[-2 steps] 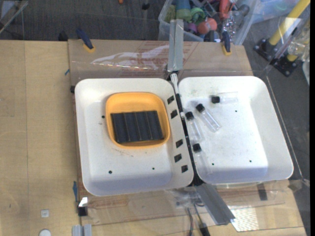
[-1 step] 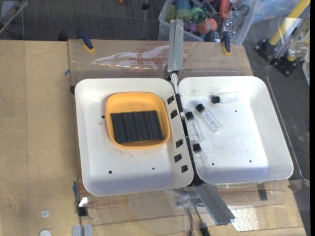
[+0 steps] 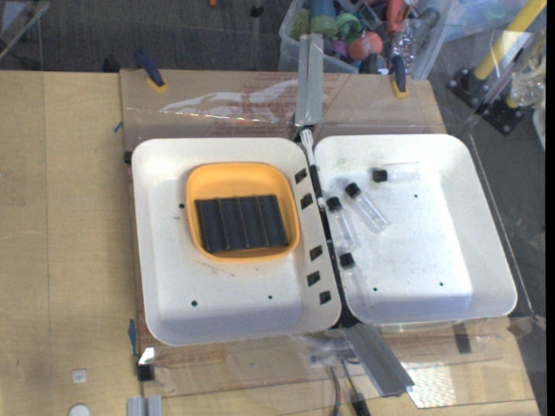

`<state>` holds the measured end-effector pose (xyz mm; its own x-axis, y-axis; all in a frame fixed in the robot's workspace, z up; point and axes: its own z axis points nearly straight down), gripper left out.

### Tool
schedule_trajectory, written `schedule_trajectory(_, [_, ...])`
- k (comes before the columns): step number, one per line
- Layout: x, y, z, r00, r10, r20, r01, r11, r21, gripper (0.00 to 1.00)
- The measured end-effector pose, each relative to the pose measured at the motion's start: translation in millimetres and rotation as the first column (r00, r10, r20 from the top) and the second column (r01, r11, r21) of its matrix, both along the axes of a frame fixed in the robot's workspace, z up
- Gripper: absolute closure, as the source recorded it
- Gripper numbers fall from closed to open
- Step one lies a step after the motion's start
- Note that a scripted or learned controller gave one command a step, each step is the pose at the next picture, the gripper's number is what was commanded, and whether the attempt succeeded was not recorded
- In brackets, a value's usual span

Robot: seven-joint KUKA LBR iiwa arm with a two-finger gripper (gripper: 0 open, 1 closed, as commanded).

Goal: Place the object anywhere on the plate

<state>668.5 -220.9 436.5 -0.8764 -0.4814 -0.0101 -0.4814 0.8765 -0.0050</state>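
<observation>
An orange square plate [image 3: 198, 185] lies in the left white bin [image 3: 160, 267], a little behind its middle. A black ribbed rectangular object [image 3: 241, 224] lies flat on the plate, covering most of its floor and slightly toward its front edge. In the right white bin [image 3: 451, 258], several clear tubes with black caps lie near the left side: one at the back [image 3: 379, 175], one slanted [image 3: 366, 206] and one close to the divider [image 3: 340, 224].
A dark divider with black clips [image 3: 314, 232] runs between the two bins. A grey metal bar [image 3: 309, 81] stands behind them and another [image 3: 377, 362] lies in front. A clear box of colourful items [image 3: 364, 16] sits beyond the bench.
</observation>
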Motion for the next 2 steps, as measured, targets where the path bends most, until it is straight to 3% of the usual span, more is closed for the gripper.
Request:
schedule_trajectory(1, [-0.1, -0.4, -0.1, 0.966, 0.257, 0.000, -0.257, 0.966, -0.002, 1.00])
schedule_trajectory(2, [-0.1, -0.1, -0.2, 0.915, 0.403, -0.001, -0.403, 0.915, -0.003, 1.00])
